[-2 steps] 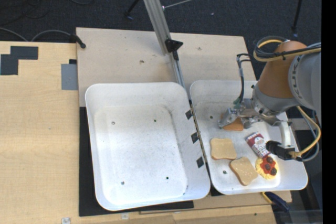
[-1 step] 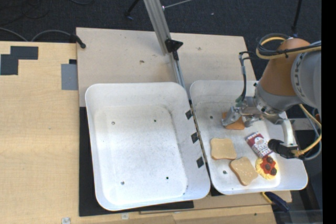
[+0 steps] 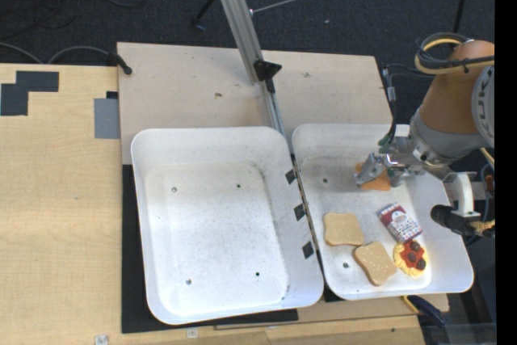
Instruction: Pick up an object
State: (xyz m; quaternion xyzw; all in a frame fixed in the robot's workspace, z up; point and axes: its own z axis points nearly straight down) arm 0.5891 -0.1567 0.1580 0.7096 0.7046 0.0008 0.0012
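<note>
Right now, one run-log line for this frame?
gripper low in right bin | over orange item | grasp unconfirmed | two bread slices, red carton untouched

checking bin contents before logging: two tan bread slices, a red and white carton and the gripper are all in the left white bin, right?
Not quite. The camera view shows the two tan bread slices, red and white carton and gripper in the right white bin, not the left.

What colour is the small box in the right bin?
The box is red with white markings, as seen in the camera view.
</note>
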